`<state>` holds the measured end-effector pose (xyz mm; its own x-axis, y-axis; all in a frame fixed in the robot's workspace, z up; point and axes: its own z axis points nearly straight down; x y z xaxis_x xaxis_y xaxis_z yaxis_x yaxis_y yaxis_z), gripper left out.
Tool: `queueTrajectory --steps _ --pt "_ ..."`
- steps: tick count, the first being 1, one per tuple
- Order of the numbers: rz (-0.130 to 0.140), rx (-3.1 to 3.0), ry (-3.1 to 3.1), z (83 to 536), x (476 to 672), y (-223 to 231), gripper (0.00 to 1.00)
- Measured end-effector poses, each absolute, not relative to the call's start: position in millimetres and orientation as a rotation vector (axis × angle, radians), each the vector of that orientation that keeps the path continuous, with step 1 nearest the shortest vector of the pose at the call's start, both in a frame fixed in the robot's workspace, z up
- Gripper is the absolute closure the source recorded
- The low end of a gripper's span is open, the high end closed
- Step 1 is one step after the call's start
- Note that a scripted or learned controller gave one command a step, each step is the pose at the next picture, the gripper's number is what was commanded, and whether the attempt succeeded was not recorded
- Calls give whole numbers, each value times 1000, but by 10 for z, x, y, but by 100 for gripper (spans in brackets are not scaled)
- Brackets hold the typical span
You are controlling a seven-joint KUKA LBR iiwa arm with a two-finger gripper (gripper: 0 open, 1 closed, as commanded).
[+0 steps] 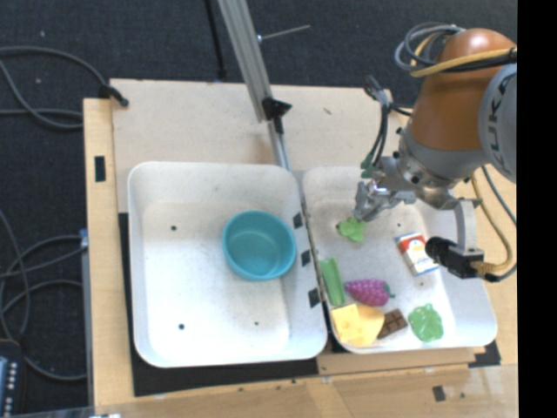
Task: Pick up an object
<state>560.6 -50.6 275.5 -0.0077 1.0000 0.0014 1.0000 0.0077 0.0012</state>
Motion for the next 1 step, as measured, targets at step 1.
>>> queueTrajectory --steps 1 --pt "1 -2214 -2228 2560 5417 3 100"
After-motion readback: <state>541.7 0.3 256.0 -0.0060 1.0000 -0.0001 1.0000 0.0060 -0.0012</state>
